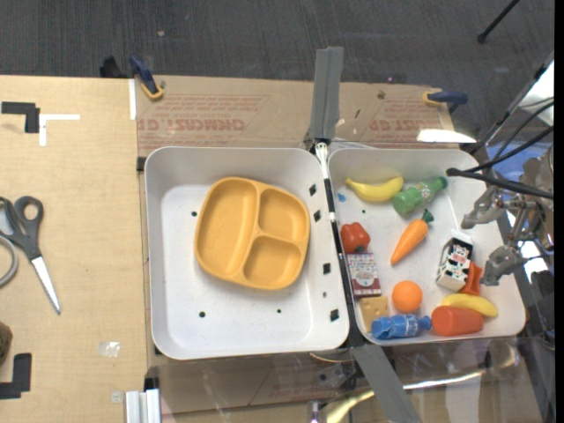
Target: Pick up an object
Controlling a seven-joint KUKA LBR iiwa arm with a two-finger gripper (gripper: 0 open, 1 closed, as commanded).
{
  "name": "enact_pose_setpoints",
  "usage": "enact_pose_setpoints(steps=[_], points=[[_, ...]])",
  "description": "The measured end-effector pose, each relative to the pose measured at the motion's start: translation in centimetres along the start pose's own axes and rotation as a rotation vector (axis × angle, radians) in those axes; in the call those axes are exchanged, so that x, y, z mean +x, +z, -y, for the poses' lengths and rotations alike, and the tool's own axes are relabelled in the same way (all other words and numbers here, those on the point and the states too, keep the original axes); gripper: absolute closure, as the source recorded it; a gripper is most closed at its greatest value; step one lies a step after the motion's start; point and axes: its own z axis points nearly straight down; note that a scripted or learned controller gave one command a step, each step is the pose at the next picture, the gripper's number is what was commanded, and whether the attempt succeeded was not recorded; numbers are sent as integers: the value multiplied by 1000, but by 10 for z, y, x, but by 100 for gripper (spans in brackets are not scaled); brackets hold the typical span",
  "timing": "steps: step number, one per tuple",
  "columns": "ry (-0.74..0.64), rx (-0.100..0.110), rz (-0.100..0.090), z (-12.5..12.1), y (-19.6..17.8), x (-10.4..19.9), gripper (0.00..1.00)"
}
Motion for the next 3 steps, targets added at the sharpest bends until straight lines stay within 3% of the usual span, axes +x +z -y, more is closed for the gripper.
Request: enact_pose_setpoints(steps=[1, 2, 3], points=[[56, 0, 0, -39, 123, -34, 0], [73, 0, 0, -55, 193, -53, 0], [136, 0, 4, -49, 191, -63, 0]])
